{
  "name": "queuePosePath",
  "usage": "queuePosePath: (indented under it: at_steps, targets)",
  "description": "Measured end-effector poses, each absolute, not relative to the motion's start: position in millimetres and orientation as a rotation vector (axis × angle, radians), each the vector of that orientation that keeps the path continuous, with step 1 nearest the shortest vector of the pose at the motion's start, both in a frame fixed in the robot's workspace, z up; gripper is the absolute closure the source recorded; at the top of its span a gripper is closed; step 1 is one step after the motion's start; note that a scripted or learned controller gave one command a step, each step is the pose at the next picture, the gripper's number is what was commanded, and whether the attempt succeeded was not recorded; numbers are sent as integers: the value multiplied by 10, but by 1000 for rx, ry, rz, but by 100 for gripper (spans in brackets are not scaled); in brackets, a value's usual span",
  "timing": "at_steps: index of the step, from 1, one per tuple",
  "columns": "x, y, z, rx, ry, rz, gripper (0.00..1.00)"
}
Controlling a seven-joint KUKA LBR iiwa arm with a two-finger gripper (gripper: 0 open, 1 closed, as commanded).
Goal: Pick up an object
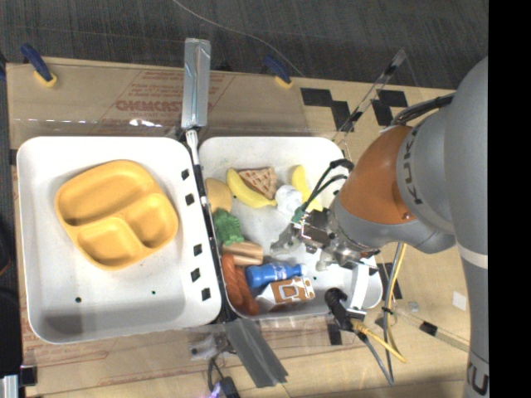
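Camera view, looking down at a slant: you see two shallow white bins side by side on a cardboard-covered surface [249, 89]. The left bin [50, 288] carries just a yellow divided tray [116, 212], lying flat near its middle, well apart from the clutter. The right bin [274, 149] is where the pickable objects sit, crowded toward its left wall and centre, likely because they were tipped in loosely.

Among them: a waffle slice [257, 182] resting against a banana [245, 196], a small yellow piece [299, 178] just beside them, a pale round item [218, 194], a green leafy toy [226, 226], a hot dog [243, 253], a blue bottle [270, 274] lying on its side, a brown carton [292, 290] touching it, and an orange-red item [236, 288] along the wall.

The arm [415, 189] reaches in from the right, its orange band above the wrist, bent low over the right bin. The gripper [297, 232] sits down among the objects, between a white crumpled thing [288, 197] and the bottle. Its fingers are lost in dark metal and clutter, so you cannot tell how wide it is, nor whether it holds anything. In my judgement this is the reach-and-grasp step, with nothing visibly lifted yet.
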State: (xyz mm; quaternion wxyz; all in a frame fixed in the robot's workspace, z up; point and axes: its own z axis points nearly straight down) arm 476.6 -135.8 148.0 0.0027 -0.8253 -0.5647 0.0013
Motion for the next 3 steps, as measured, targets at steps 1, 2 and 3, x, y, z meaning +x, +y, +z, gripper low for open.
queuePosePath:
  at_steps: [1, 2, 3]
  targets:
    - [4767, -1567, 1630, -2535, -1851, 3, 0]
    - [5147, -1200, 1416, -2598, -1757, 7, 0]
    - [5902, -1407, 910, -2742, -1528, 2, 0]
